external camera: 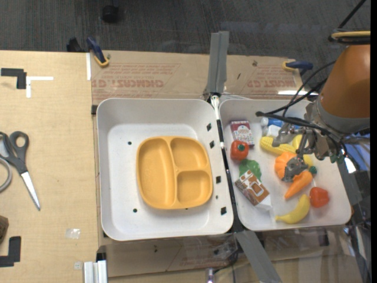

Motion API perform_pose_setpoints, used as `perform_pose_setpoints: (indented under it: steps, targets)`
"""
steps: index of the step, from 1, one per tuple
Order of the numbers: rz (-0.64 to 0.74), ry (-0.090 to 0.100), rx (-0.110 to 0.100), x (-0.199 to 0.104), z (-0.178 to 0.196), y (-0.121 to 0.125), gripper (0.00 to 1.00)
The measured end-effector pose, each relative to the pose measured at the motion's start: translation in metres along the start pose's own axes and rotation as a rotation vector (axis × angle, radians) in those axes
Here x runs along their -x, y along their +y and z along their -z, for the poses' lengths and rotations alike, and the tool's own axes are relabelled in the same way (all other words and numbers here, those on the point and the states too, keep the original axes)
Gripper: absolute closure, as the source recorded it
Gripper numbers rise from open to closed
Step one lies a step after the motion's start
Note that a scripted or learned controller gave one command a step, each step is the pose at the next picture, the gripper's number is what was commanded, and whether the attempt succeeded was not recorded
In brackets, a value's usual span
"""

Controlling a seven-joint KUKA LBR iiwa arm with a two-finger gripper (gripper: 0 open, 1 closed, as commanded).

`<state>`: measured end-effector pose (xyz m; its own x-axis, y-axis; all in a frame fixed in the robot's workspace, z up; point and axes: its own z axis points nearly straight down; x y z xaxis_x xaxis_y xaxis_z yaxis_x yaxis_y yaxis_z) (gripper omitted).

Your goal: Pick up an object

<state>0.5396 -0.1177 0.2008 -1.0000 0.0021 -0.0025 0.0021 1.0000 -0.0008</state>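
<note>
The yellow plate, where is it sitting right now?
The yellow plate lies in the middle of the left bin, apart from the toy food in the right bin.

Both white bins are looking like smooth, slightly glossy plastic. Yellow divided tray is showing matt plastic. Bench top is reading as pale wood-grain board. Scissors are showing bright metal blades and grey plastic handles.

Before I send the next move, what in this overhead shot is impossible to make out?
- Claw: open or shut is unclear in the camera view; cables and wrist hardware clutter it.
- Orange piece beneath the claw: partly covered, contact unclear.
- Snack packet: label too small to read.
- Scissors: handles cut off by the left edge.
</note>
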Motion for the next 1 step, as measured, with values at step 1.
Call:
perform_pose_setpoints:
  steps: [1]
  targets:
    - [-0.112, -0.001, 0.0, 0.0144, -0.1084, 0.001, 0.0]
